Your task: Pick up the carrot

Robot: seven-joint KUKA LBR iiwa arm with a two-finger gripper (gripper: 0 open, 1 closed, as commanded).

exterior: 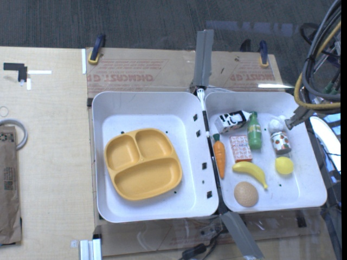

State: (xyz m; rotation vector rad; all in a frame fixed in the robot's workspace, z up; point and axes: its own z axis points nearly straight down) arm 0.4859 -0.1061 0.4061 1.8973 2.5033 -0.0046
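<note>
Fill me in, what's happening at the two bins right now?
The grey arm's gripper sits near the right bin's upper right edge, holding nothing visible. The small orange toy carrot it is meant to pick up lies untouched along that bin's left wall, beside a red carton and yellow banana. A yellow divided plate sits in the left bin.

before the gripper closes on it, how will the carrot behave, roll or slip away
The carrot looks like smooth, stiff plastic, so it may slip between the fingers. It is round and tapered, so a push would probably roll it in a curve. It lies along the right bin's left wall, which should stop it rolling leftward.
</note>
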